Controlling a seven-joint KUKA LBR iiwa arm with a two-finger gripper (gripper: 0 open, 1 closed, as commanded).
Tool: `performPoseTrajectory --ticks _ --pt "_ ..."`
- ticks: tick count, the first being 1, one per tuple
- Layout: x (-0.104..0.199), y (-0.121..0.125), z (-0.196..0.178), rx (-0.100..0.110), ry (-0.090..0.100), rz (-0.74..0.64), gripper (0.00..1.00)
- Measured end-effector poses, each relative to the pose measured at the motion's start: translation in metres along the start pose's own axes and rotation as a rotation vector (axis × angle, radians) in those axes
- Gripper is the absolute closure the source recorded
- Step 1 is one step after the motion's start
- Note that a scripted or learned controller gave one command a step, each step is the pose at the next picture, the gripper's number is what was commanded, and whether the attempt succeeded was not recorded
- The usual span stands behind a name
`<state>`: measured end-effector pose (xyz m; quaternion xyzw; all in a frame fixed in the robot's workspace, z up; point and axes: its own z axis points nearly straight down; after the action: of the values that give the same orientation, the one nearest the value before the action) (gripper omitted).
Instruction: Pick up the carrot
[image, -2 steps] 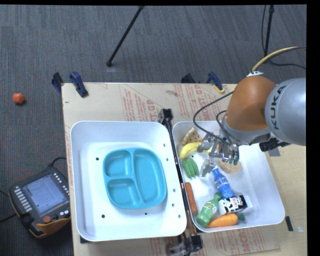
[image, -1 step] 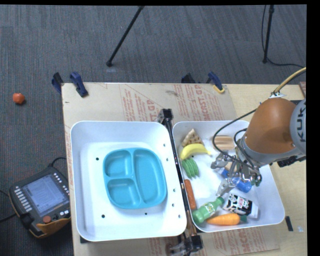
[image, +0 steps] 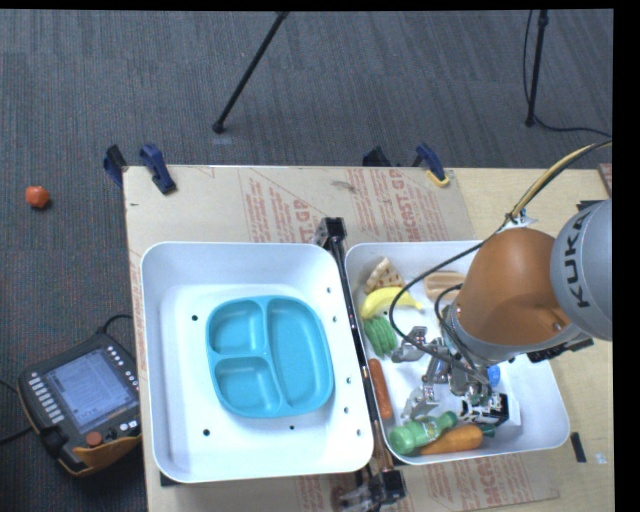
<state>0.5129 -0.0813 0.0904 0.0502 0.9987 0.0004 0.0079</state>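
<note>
We observe the arm (image: 520, 285) reaching in from the right over the right bin (image: 545, 425), with its orange band directly above the wrist. The gripper (image: 435, 385) hangs over the middle of that bin, pointing down toward the near wall. From the view above we cannot tell whether the gripper is closed or parted, because the metal parts and cables overlap there; we see nothing gripped by it. The carrot (image: 455, 440) lies flat at the near edge of the right bin, along the front wall, its thick end toward the right. It touches or nearly touches a green bottle-shaped item (image: 420, 434) that lies just to its left. The gripper is above and slightly behind the carrot, close to it, yet we cannot confirm contact. A slim reddish-orange stick-shaped item (image: 381, 390) lies along the left wall of the same bin. Farther back in that bin we note a banana (image: 388, 298), a green vegetable piece (image: 381, 335), and a tan wedge (image: 382, 274). The left bin (image: 170, 440) holds a blue divided plate (image: 270, 356) with three compartments. A handheld controller (image: 80, 400) rests on the floor left of the bench.
</note>
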Motion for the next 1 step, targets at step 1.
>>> performPoseTrajectory --ticks 1 --pt "-0.0801 0.0038 0.0036 -0.002 0.014 -0.241 0.00"
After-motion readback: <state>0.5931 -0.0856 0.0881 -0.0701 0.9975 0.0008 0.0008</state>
